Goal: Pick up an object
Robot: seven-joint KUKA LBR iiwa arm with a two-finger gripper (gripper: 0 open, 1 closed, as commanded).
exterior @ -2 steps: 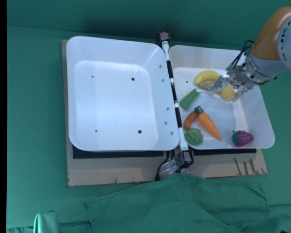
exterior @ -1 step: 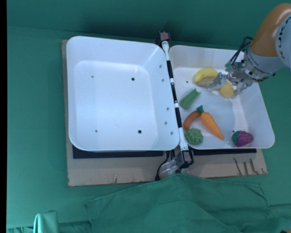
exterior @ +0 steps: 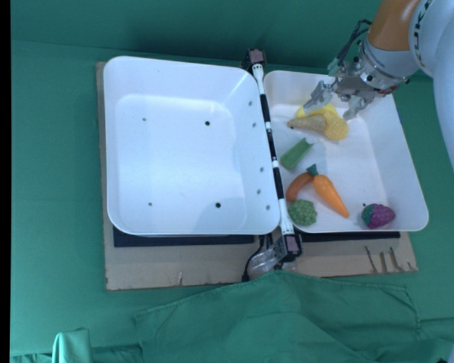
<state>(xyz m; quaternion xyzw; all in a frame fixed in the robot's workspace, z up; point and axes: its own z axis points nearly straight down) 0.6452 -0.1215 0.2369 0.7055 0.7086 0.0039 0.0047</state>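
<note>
Camera view: claw [exterior: 335,103] spread wide above corn [exterior: 333,125].

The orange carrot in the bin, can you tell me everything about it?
The carrot looks like a plastic toy: smooth, bright orange, with a small green top. It lies flat in the right bin, green end toward the back, tip pointing to the front. A curved orange piece lies against its leafy end.
</note>
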